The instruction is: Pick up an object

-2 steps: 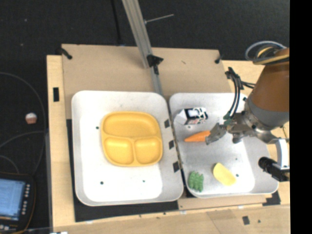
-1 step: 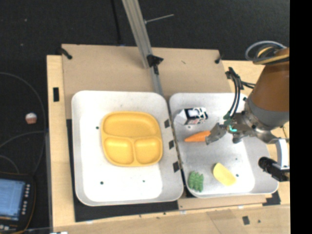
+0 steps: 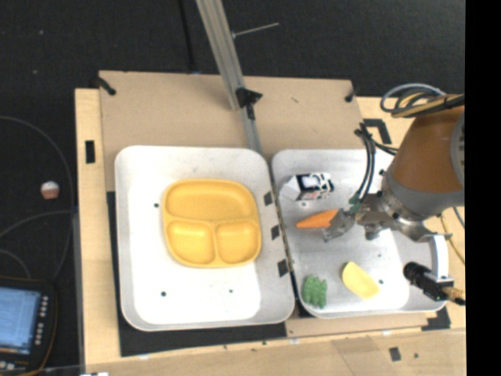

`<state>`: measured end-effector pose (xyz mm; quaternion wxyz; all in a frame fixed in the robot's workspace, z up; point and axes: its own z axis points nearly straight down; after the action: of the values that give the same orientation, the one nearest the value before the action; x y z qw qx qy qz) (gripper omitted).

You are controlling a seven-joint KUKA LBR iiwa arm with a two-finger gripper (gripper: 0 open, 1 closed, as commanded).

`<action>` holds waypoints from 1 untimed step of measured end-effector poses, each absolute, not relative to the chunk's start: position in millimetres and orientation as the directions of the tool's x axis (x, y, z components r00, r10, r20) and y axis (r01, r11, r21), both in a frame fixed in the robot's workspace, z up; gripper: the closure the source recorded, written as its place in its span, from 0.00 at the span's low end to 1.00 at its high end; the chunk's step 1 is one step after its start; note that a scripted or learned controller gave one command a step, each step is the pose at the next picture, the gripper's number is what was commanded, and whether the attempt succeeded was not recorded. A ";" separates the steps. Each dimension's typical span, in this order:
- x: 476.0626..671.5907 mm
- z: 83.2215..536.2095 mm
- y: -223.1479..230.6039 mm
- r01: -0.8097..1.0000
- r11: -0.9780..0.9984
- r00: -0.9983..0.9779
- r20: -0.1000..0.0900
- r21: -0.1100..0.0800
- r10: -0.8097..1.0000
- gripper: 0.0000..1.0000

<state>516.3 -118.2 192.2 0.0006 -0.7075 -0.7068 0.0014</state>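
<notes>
Tool: right of centre, low over the right bin; tip at the carrot; grip state cannot tell.
Right bin: broccoli, yellow piece, black-white object.
Left bin: yellow divided plate.

Tan wood bench on dark floor, metal pole at back, tablet screen btm-left.

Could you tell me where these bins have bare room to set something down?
The left bin has bare floor all round the yellow tray, widest below it. The right bin is crowded: toy car, carrot, broccoli, yellow piece and gripper.
</notes>
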 end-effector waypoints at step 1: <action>512.4 148.4 -124.1 1.000 -0.002 0.002 -0.001 -0.004 1.000 0.00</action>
<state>512.4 -124.1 148.4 0.0011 -0.7077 -0.7066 0.0017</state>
